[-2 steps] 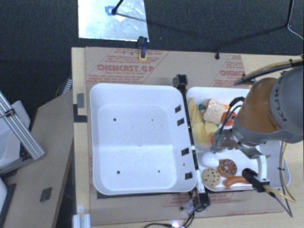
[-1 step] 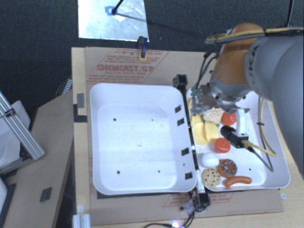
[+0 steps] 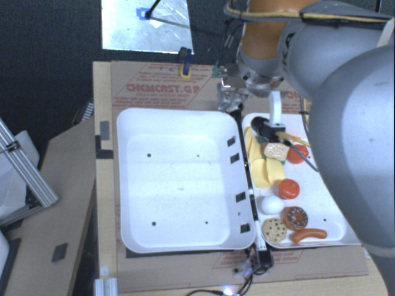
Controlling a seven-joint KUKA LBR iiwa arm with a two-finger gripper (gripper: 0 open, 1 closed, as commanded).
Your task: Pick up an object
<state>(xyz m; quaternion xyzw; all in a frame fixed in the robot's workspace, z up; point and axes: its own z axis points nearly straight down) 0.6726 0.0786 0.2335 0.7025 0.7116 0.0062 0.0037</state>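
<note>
From my remote station I saw the grey arm's end effector point(image 3: 230, 101) at upper centre of the frame, over the far end of the seam between the two bins. I could not tell whether it was open or closed. The things to pick all lay in the shallow white right-hand bin point(image 3: 324, 202). A long pale-yellow banana-shaped piece point(image 3: 250, 145) ran along its left wall, with a yellow block point(image 3: 270, 172) touching it. A tan square cracker point(image 3: 276, 151) sat beside a small red tomato point(image 3: 297, 155). Lower came a larger red tomato point(image 3: 289, 189), a white egg point(image 3: 270, 204), a chocolate-glazed doughnut point(image 3: 295, 217), a speckled round biscuit point(image 3: 273, 230) and an orange-brown sausage point(image 3: 308, 234). The shallow white left-hand bin point(image 3: 179, 184) lay alongside on the cardboard-covered worktop point(image 3: 154, 86).
</note>
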